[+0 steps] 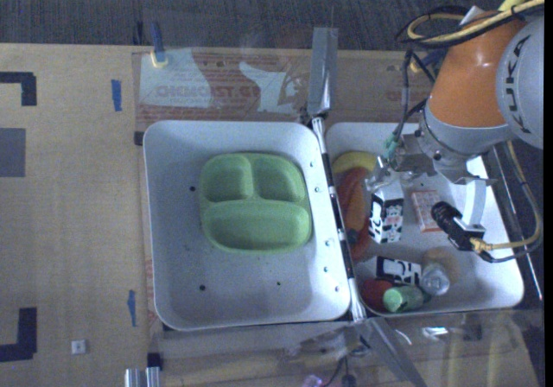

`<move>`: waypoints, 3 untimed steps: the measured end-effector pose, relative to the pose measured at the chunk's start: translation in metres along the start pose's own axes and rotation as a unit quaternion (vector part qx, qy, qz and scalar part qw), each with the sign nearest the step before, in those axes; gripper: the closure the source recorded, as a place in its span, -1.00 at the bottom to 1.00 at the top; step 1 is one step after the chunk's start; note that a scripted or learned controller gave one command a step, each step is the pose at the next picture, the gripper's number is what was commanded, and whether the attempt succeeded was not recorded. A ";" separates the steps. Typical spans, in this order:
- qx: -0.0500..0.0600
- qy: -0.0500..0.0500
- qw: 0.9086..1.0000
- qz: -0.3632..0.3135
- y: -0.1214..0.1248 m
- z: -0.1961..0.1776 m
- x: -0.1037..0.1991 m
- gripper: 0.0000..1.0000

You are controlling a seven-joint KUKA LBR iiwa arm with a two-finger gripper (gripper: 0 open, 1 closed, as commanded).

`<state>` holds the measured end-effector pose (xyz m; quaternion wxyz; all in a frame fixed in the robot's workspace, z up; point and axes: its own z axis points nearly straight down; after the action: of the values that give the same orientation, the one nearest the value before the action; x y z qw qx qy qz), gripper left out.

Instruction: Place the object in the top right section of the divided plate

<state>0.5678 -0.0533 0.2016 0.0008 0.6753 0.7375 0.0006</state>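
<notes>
A green divided plate (256, 202) lies in the left white bin (173, 273), with two small sections at its far side and one long section at its near side. My gripper (389, 168) hangs over the far left part of the right bin (501, 286), below the orange band of the arm (471, 74). Just under it are a yellow banana-like piece (354, 160), a reddish hot dog (352, 204) and a black-and-white cow-patterned carton (387, 218). The arm hides what is directly beneath the wrist.
Lower in the right bin lie a second cow-patterned carton (397, 269), a green bottle (403, 298), a red item (373, 290), a clear bottle (435, 278) and a small red-printed packet (423, 208). A metal divider (321, 83) runs between the bins. Cables (497, 243) trail at the right.
</notes>
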 end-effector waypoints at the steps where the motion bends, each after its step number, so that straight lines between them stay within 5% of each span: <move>1: 0.003 0.001 0.995 0.096 -0.003 0.018 -0.003 1.00; 2: -0.001 -0.001 0.997 0.073 0.069 -0.009 0.042 1.00; 3: -0.001 -0.002 0.997 0.071 0.070 -0.019 0.044 1.00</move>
<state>0.6337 -0.0034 0.2204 0.0032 0.7261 0.6876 0.0000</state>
